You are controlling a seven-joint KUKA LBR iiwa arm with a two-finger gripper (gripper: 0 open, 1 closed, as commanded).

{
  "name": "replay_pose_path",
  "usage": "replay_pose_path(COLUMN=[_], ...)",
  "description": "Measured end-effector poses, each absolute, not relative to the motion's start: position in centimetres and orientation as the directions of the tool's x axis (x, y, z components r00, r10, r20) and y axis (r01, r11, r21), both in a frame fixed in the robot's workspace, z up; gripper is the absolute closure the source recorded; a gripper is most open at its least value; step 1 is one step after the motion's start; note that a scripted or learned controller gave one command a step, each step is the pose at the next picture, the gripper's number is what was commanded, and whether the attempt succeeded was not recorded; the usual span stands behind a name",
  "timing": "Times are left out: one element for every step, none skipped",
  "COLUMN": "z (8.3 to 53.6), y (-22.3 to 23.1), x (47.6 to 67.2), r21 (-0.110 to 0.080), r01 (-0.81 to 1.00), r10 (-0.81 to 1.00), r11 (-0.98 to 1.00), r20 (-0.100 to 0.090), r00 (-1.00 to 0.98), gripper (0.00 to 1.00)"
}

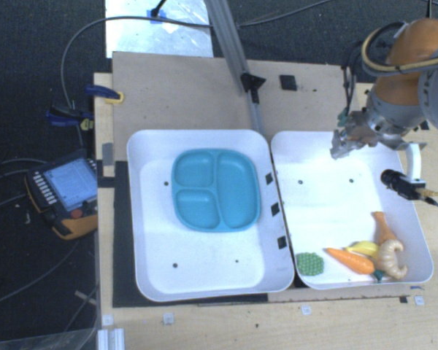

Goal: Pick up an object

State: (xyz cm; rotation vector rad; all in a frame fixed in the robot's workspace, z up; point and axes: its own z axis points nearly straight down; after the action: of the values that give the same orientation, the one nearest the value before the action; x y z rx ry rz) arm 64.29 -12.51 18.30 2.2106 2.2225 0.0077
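Note:
Several toy foods lie in the near right corner of the right bin [328,203]: a green bumpy piece [310,263], an orange carrot [350,260], a yellow piece [364,249], a beige curved piece [393,257] and an orange-brown piece [383,227]. My gripper [341,149] hangs over the far edge of the right bin, well away from that pile. I see nothing between its fingers.
The left bin [153,268] holds a blue three-compartment plate [216,189]. A grey pole [230,35] slants down to the gap between the bins at the back. A handheld pendant [66,192] and cables lie left of the bench.

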Motion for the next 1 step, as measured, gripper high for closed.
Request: replay_pose_path(z=[23.76], y=[-12.53], x=[64.45], r21=[0.007], r01=[1.0], r10=[1.0], r11=[0.006], r20=[-0.001], r00=[-0.006], gripper=[1.0])
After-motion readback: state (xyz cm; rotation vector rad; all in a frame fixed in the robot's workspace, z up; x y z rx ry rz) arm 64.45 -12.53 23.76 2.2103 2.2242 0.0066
